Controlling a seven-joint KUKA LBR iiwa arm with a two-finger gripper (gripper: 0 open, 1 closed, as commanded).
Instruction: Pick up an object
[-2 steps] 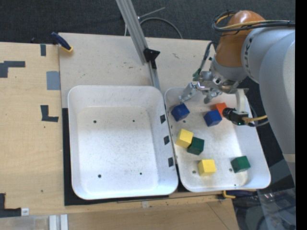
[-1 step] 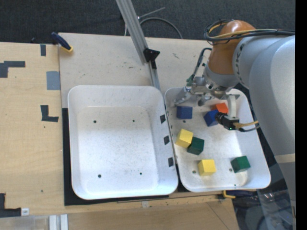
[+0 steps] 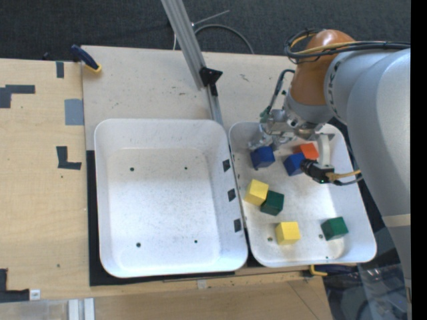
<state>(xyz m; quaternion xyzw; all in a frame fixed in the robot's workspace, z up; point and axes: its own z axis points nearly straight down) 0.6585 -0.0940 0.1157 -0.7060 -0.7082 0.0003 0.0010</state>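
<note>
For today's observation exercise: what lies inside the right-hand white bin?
The right-hand shallow white bin holds two yellow cubes, two green cubes, two blue cubes and an orange block. The arm covers the bin's upper right corner.

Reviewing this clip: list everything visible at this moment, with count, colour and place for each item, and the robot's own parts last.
White bins: 2, white, side by side on the bench; left bin, right bin.
Blue blocks: 2, blue, upper part of the right bin; one just under the gripper, one beside the orange block.
Orange block: 1, orange, upper part of the right bin, close to the gripper.
Yellow blocks: 2, yellow, right bin; one touching a green block, one near the front.
Green blocks: 2, dark green, right bin; one against the yellow block, one near the front right.
Clamp: 1, blue and yellow, far left corner of the bench.
Arm: 1, grey with orange band, from the right.
Gripper: 1, over the right bin's upper part.
</note>
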